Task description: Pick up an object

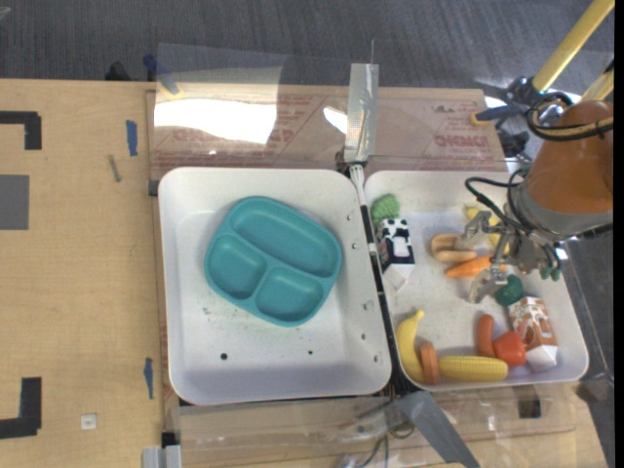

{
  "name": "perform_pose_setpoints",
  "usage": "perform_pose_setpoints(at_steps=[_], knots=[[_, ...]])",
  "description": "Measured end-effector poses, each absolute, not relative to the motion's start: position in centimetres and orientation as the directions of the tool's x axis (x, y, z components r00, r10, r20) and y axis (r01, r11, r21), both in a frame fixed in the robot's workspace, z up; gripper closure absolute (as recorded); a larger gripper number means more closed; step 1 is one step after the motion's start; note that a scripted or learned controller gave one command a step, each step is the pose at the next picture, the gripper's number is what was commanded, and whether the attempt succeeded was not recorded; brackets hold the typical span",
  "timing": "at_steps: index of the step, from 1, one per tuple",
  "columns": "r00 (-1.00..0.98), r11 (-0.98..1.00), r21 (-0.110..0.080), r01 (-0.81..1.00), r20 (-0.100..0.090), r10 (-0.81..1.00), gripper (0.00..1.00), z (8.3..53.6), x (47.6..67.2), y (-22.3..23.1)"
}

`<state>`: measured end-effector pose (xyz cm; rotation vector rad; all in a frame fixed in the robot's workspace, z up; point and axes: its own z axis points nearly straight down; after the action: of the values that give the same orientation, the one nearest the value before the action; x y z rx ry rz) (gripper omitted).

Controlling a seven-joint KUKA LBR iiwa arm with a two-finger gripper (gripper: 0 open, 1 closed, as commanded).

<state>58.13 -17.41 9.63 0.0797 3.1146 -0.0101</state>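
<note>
The end effector point(507, 261) hung low over the right bin point(575, 359), just beside a carrot point(468, 267) and a bread roll point(454, 248); its grip state could not be told. A teal plate point(274, 259) lay in the left bin point(185, 359).

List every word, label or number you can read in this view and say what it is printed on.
None can be read.
Red print on the clear panel behind the right bin: mirrored and too blurred.
Small carton in the right bin: printed markings, too small.
Black-and-white carton by the divider: pattern, no legible text.
</note>
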Motion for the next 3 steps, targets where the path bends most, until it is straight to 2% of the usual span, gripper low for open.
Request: perform_pose_setpoints(at_steps=[1,2,3], knots=[[-0.999,1.0,-0.006,0.03,-0.029,0.03,0.0,9.6,57.4,-17.2],[-0.999,0.999,-0.004,0.04,-0.025,0.04,0.0,9.6,57.7,-17.2],[-1.0,1.0,-0.004,-0.013,-0.028,-0.013,0.0,9.6,57.0,-19.2]])
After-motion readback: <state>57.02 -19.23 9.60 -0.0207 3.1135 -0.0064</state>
